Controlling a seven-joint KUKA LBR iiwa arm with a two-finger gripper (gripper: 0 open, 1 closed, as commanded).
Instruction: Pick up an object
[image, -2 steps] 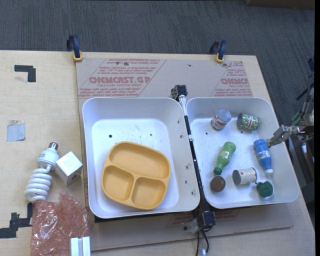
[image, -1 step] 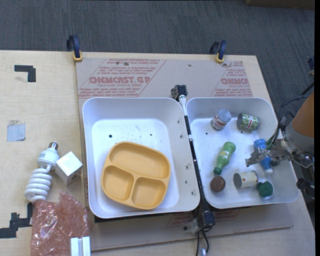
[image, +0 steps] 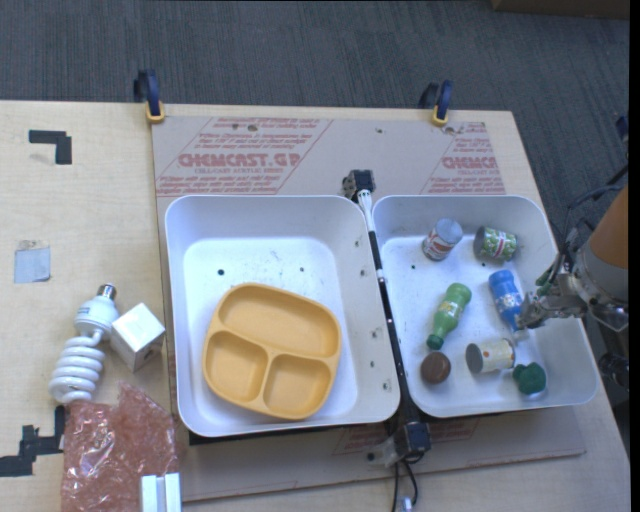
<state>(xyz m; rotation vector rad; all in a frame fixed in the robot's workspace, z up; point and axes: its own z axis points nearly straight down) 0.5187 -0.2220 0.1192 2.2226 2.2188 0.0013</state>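
The right bin (image: 560, 235) holds several small objects: a silver-topped can (image: 441, 240), a green can (image: 496, 243), a blue bottle (image: 506, 298), a green bottle (image: 448, 314), a brown ball (image: 435, 368), a white cup on its side (image: 490, 356) and a dark green lump (image: 530, 378). My gripper (image: 545, 302) hangs low over that bin's right side, just right of the blue bottle and above the white cup. Nothing visibly sits in it. The arm's wrist (image: 605, 262) enters from the right edge.
The left bin (image: 190, 230) carries a yellow divided tray (image: 272, 349). Left of the bins on the bench lie a spiral light bulb (image: 80, 352), a white cube (image: 138, 335) and a pink plastic bag (image: 115, 450). Two clamps (image: 148, 95) hold the cardboard backing.
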